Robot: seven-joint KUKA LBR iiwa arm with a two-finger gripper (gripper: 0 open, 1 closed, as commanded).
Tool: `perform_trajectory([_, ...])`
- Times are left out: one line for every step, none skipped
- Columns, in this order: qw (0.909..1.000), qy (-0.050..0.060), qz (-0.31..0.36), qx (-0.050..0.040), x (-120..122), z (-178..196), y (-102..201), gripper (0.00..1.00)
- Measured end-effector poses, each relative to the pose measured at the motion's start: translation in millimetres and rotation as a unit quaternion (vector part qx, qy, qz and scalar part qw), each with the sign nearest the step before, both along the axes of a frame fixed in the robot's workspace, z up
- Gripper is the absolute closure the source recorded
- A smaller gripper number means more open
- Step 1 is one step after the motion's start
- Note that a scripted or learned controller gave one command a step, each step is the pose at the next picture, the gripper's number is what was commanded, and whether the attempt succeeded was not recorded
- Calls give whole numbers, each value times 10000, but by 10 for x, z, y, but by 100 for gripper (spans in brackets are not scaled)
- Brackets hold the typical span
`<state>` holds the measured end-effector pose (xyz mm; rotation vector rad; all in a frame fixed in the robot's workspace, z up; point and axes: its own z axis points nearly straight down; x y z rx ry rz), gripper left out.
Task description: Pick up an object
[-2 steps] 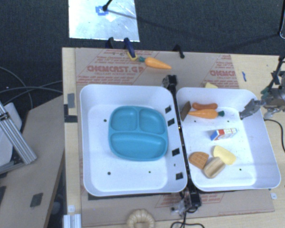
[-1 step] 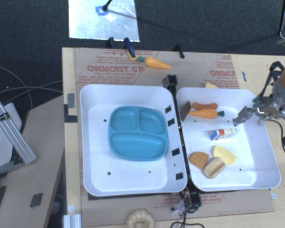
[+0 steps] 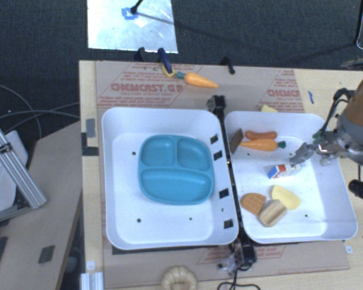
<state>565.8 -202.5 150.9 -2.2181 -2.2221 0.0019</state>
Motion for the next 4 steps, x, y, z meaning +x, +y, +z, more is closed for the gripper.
perform_trajectory([10000, -44, 2, 23, 63, -358, -9, 0])
perform_trajectory([10000, -99, 2, -14, 90, -347, -20, 0])
perform_trajectory([9999, -127, 7, -17, 110, -222, -25, 100])
perform_trajectory([10000, -45, 16, -13, 67, 305, 51, 100])
